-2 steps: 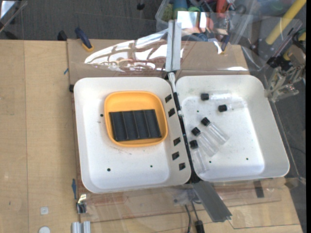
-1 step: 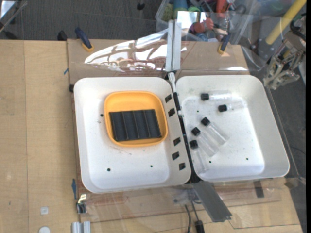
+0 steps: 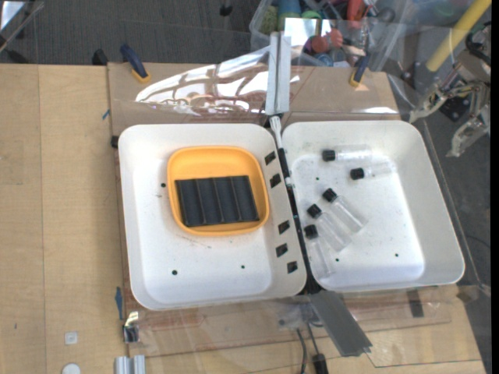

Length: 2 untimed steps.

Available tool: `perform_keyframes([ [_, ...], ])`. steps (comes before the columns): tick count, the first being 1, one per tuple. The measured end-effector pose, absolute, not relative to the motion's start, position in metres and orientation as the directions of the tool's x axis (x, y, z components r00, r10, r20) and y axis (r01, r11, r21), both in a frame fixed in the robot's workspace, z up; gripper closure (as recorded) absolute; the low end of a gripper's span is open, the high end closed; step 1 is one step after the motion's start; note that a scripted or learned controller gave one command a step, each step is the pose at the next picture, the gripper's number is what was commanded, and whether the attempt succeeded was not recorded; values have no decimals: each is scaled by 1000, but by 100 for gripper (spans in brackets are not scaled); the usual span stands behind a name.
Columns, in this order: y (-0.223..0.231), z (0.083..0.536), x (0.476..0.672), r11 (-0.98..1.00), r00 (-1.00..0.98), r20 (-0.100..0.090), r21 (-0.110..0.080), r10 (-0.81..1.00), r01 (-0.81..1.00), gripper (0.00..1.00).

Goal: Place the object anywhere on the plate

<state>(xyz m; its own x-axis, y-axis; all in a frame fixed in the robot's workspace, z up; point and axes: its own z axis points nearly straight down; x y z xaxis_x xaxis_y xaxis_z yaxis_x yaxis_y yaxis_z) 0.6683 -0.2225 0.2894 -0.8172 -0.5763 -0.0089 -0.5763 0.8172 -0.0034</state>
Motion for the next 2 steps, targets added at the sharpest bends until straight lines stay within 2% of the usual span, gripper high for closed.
perform_keyframes([
  [1, -222, 300, 671, 820, -820, -18, -7, -573, -573, 100],
  [2, -223, 300, 671, 820, -820, -18, -7, -572, -572, 0],
])
